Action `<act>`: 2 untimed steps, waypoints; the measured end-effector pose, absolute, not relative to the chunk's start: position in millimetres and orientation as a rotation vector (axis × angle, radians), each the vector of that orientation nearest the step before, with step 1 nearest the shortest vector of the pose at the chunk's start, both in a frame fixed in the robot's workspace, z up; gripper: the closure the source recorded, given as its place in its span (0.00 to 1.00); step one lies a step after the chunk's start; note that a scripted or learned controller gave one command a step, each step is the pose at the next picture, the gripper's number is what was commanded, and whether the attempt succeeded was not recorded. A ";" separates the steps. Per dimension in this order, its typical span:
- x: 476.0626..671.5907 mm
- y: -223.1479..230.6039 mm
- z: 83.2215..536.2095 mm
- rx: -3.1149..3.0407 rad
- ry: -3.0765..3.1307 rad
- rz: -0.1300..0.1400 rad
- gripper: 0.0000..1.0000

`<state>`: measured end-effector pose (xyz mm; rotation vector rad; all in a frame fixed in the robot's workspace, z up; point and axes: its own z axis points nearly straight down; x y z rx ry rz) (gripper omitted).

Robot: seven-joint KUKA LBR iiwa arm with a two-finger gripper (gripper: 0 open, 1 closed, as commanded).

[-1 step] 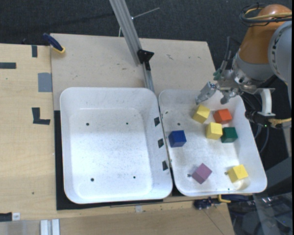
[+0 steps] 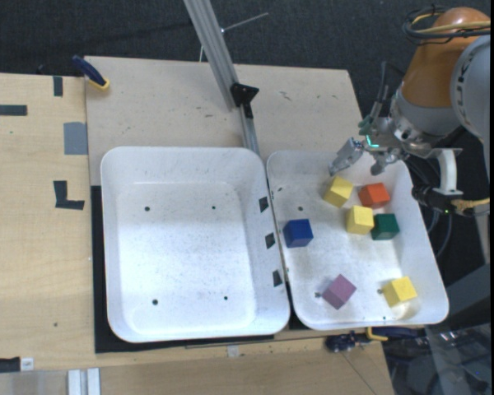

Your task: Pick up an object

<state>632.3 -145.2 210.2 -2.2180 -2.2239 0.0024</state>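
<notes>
Nearest the camera, at the front rim of the right bin (image 2: 292, 303), a yellow block (image 2: 400, 290) sits in the front right corner, and a purple block (image 2: 339, 290) lies well to its left. Further back, a blue block (image 2: 297, 232) rests close to the wall shared with the left bin (image 2: 115, 220), which stands just beside the right one on the counter (image 2: 33, 220).

Behind these, toward the right side of the right bin, four blocks cluster together: a second yellow block (image 2: 360, 219) touches a green block (image 2: 385, 225) on its right, an orange block (image 2: 375, 194) lies just behind them, and a third yellow block (image 2: 339, 191) sits to the orange one's left.

Further still, the gripper (image 2: 365, 160) hangs over the back edge of the right bin, just behind that cluster and apart from every block. Its jaws stand wide apart, with nothing between them. The grey arm (image 2: 445, 72) with its orange band rises behind it at the right.

At the far end of the counter, a slanted metal rail (image 2: 214, 44) runs down toward the gap between the bins, and a small blue-and-yellow tool (image 2: 90, 72) lies near the back left corner.
</notes>
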 end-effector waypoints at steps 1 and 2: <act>637.4 -145.4 164.6 -2.216 -2.222 0.007 0.00; 647.2 -147.0 112.2 -2.230 -2.234 0.000 0.00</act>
